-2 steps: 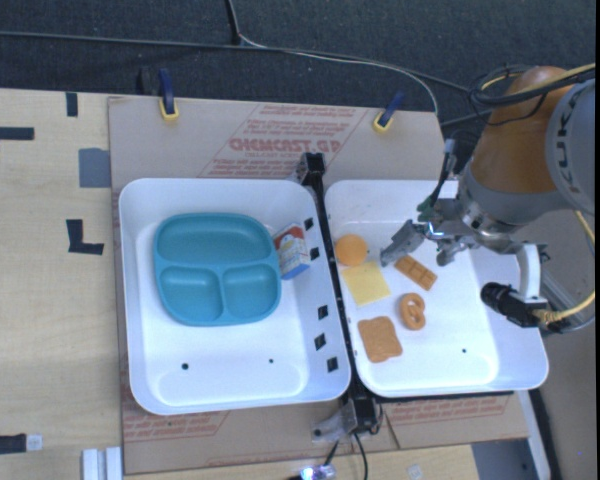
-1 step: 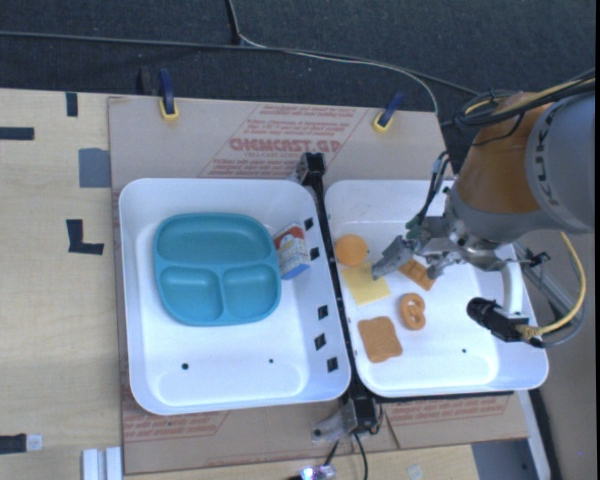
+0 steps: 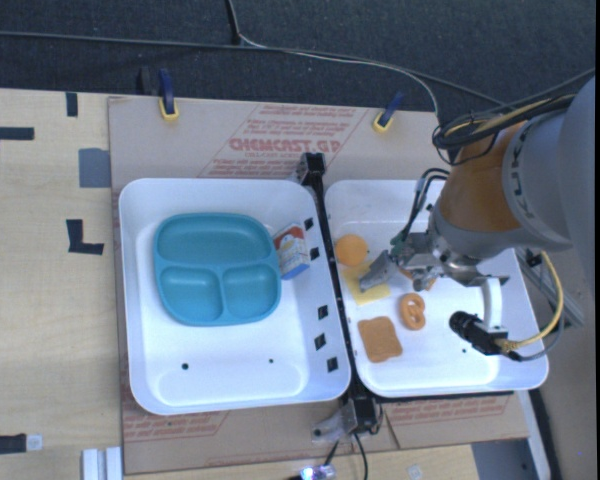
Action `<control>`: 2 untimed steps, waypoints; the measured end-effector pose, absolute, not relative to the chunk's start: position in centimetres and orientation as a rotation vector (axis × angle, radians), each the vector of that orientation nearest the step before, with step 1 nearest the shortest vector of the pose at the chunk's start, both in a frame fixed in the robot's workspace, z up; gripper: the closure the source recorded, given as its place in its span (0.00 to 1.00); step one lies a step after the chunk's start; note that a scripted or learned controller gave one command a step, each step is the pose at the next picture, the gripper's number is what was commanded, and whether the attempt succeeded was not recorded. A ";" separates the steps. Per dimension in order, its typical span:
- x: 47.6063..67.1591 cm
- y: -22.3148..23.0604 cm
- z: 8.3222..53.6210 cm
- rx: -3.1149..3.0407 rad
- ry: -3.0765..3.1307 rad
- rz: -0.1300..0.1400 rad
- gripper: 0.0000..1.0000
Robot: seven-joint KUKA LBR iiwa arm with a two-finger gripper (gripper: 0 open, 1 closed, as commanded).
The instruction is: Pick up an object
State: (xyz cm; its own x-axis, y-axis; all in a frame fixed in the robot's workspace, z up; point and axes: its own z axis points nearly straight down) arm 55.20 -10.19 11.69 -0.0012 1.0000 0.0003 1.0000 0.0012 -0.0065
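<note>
The right bin (image 3: 500, 368) holds an orange ball (image 3: 351, 250), a yellow wedge (image 3: 372, 288), a small orange pretzel-shaped piece (image 3: 412, 311) and a brown toast-like slice (image 3: 380, 339). My gripper (image 3: 398, 273) hangs low in this bin, just right of the ball. One dark finger (image 3: 377, 269) lies over the yellow wedge and the other sits just above the pretzel piece. The fingers stand apart, open, with nothing visibly held between them.
The left bin (image 3: 220, 383) carries a blue divided plate (image 3: 218, 268) and a small printed carton (image 3: 292, 250) against its right wall. A black divider (image 3: 325, 268) separates the bins. The arm and its cables cover the right bin's far right side.
</note>
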 end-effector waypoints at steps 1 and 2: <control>55.3 -10.1 12.9 -2.216 -2.222 0.004 1.00; 54.9 -10.3 19.1 -2.222 -2.224 -0.003 1.00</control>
State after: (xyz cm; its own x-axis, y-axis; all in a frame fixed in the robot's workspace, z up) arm 54.93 -10.32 19.07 -0.0010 1.0000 -0.0005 1.0000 0.0010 0.0031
